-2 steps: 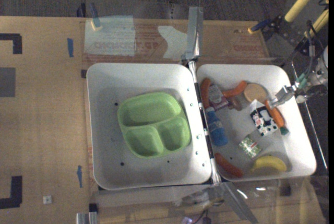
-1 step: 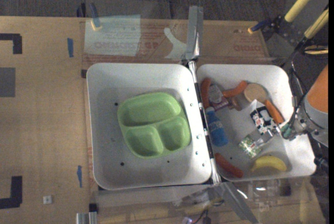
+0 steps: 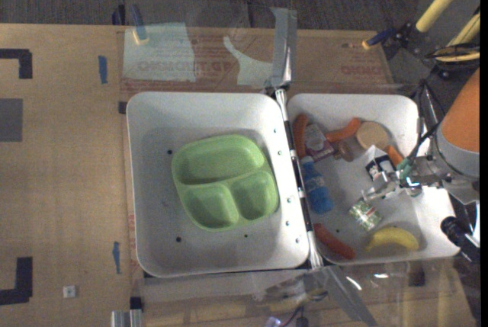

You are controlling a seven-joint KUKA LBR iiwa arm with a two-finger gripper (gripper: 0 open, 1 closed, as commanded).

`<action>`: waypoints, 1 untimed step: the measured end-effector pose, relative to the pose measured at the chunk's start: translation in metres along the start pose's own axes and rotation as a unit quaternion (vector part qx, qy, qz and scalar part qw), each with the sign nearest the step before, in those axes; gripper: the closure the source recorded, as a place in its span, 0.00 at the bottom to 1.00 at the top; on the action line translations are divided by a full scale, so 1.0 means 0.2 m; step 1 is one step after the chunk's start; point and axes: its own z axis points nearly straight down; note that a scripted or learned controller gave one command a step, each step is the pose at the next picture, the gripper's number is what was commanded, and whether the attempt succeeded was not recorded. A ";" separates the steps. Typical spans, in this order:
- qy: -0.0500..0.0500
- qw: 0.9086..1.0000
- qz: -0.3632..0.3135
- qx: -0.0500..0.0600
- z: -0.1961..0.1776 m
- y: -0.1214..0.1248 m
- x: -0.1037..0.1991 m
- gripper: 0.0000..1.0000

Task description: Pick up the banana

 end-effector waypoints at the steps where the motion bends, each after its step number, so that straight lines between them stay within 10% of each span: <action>1: 0.000 0.983 -0.186 -0.001 0.53 -0.02 -0.20 0.00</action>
